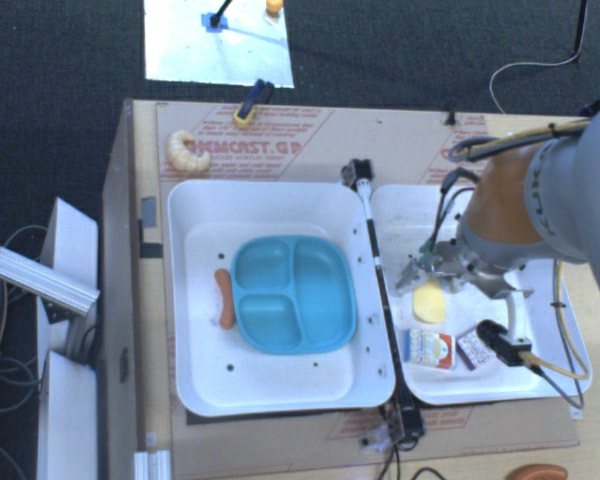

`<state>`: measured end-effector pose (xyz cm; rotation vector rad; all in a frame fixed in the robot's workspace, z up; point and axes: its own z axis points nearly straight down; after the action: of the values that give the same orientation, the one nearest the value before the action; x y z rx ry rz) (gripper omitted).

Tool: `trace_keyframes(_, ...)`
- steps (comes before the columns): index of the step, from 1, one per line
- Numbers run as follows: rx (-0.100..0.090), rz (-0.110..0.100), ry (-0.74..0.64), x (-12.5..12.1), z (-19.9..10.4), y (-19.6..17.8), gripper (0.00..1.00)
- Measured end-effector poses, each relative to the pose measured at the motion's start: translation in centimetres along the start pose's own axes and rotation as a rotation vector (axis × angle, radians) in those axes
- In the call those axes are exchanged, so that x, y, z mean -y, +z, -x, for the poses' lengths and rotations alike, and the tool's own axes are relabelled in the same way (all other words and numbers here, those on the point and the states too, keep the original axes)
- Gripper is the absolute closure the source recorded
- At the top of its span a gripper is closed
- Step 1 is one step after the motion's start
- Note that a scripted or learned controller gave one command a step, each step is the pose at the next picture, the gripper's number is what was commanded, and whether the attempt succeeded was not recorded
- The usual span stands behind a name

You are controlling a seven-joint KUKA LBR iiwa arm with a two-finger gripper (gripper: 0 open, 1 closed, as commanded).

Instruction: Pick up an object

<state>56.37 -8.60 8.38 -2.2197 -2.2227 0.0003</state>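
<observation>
Yellow object [430,303] just beneath tool [427,271]

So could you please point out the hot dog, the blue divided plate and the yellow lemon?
hot dog [224,299], camera view, its middle.
blue divided plate [294,294], camera view, central ridge.
yellow lemon [430,303], camera view, its middle.

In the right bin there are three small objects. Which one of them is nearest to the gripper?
The yellow object is nearest: it lies just below the gripper, while the small carton and the dark packet lie farther toward the bin's front edge.

Robotics lab: arm [540,203] over white bins [205,208] (cables [525,68] trailing), plywood bench [310,133].
</observation>
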Motion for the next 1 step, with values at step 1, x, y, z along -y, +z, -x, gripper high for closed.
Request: trace_keyframes(1, 0.0, 0.002, -0.001, -0.09, 0.03, -1.07, 1.0)
